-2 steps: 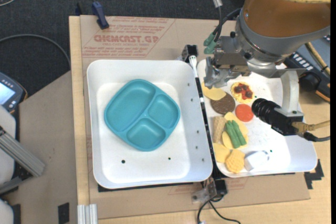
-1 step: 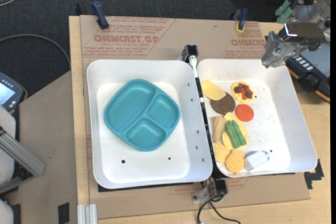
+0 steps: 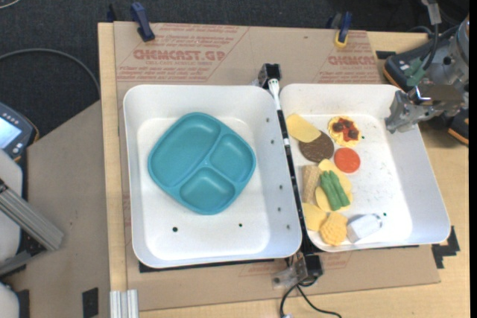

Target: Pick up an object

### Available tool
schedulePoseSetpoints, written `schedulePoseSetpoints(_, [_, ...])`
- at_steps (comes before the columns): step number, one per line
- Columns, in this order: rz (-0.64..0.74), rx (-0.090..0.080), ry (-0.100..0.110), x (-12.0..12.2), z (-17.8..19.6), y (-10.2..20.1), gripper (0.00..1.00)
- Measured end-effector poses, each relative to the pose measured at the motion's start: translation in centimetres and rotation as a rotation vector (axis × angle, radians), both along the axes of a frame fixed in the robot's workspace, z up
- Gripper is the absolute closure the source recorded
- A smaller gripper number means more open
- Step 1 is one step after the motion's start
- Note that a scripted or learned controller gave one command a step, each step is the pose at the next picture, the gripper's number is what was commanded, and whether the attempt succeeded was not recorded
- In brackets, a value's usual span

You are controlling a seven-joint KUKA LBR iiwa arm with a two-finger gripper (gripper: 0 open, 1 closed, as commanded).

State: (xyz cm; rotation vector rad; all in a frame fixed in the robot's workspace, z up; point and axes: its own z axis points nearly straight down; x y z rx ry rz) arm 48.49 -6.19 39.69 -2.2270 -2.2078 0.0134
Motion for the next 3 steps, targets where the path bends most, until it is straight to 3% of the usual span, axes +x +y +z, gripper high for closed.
schedulePoseSetpoints(1, [-0.003,-0.007,-0.021,1.8,8.3,-12.1,1.00])
schedulePoseSetpoints(2, [0.002,0.003,-0.001,-0.8,-1.4,-16.5,1.00])
schedulePoseSetpoints(3, [0.016,-0.002,-0.027,-0.4,10.7,-10.7,1.00])
